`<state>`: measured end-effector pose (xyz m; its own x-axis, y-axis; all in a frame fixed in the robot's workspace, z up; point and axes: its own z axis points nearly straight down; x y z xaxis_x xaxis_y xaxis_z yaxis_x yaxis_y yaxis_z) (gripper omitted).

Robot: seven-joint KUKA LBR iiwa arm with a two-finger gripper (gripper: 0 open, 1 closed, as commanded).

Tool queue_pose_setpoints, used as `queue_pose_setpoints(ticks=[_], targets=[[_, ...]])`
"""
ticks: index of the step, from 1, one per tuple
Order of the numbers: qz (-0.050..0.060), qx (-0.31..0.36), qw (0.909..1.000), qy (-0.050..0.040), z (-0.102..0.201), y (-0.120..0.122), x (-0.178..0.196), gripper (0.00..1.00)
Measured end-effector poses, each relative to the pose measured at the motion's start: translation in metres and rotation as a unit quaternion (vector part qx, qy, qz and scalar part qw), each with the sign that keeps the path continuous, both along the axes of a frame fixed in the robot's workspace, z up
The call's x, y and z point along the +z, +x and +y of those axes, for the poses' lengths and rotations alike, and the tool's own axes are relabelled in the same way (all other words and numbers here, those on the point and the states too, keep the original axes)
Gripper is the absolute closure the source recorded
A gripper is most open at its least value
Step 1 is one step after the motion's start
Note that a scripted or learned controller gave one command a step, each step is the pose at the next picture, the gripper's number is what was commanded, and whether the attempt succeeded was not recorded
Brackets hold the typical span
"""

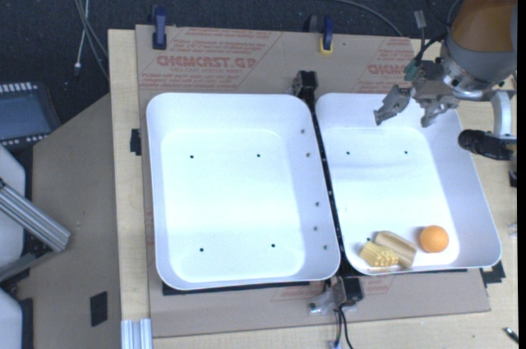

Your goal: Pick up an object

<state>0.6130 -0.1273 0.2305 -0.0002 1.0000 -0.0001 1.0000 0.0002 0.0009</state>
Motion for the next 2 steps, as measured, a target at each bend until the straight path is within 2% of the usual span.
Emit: queue_pose_setpoints(ticks=[1,2], targets=[[0.002,0.003,1.0,0.0013,0.095,-0.039,-0.042,0.0],[0.001,0.003,1.0,0.0012,0.165,-0.105,-0.043,0.0]])
